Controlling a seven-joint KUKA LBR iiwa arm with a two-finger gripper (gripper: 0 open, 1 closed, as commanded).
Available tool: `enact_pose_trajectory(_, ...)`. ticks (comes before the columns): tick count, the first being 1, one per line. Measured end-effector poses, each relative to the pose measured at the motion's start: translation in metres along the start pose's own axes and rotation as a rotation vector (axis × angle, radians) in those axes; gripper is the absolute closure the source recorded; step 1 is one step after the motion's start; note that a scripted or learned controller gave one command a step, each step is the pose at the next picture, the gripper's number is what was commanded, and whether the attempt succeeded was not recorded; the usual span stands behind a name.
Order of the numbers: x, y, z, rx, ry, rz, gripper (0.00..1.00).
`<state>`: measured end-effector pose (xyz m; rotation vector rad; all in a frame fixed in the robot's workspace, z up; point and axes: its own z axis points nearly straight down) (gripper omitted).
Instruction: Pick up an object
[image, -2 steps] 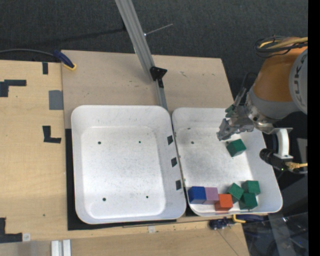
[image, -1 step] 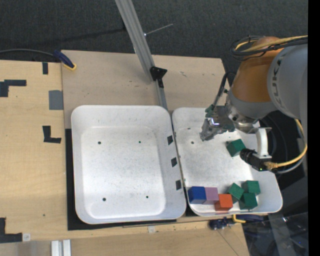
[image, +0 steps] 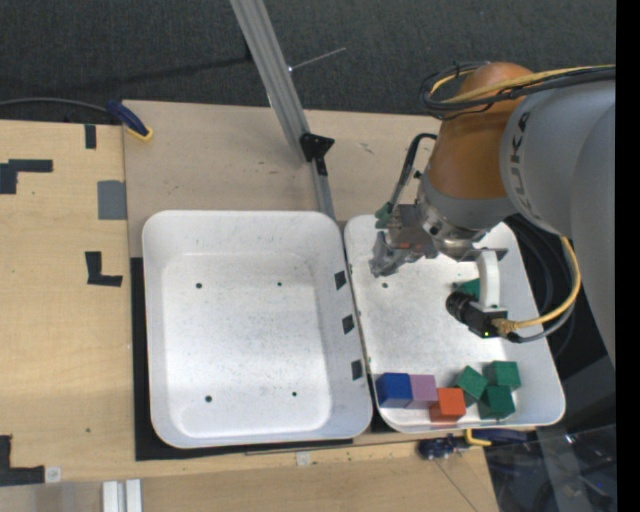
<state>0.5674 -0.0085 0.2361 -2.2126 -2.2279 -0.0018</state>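
Note:
In the right bin (image: 420, 310) several small blocks lie along the near edge: a blue cube (image: 394, 389), a lilac block (image: 423, 388), an orange block (image: 450, 402) and green blocks (image: 488, 388). Another green piece (image: 468, 288) peeks out by the arm's cable fitting. My gripper (image: 386, 257) hangs over the far left part of the right bin, well away from the blocks, pointing down. I see nothing between its fingers.
The left bin (image: 245, 325) lies beside the right one. A slanted metal pole (image: 285, 95) with a black clamp rises behind the bins. The arm's orange band and grey body cover the right bin's far right corner.

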Motion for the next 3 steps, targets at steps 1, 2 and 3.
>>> enact_pose_trajectory(1,0.049,-0.003,0.012,0.003,-0.001,0.001,1.0)
enact_pose_trajectory(2,0.109,-0.005,0.014,0.002,-0.001,-0.001,1.0)
enact_pose_trajectory(3,0.107,-0.004,0.001,0.001,-0.001,0.004,1.0)
